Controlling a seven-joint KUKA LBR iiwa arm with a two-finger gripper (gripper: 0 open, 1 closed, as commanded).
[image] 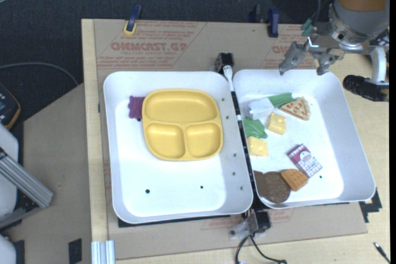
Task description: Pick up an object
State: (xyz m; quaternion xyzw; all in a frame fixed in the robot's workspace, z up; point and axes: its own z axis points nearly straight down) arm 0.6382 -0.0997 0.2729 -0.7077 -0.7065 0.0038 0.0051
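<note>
My gripper [307, 62] hangs open above the far edge of the right bin [352, 133], nothing between its fingers. Below it in that bin lie a pizza slice [296, 109], a green piece [279, 99], a white piece [260, 108], a yellow cheese wedge [276, 124], a green leaf piece [253, 128], a yellow cracker [257, 147], a purple-and-white packet [304, 160], a brown cookie [273, 187] and an orange biscuit [294, 179].
The left bin [124, 164] holds a yellow divided plate [182, 123] with a purple toy [135, 107] tucked at its left edge. Clamps [131, 20] stand along the board's far edge. A black fitting [225, 62] sits between the bins.
</note>
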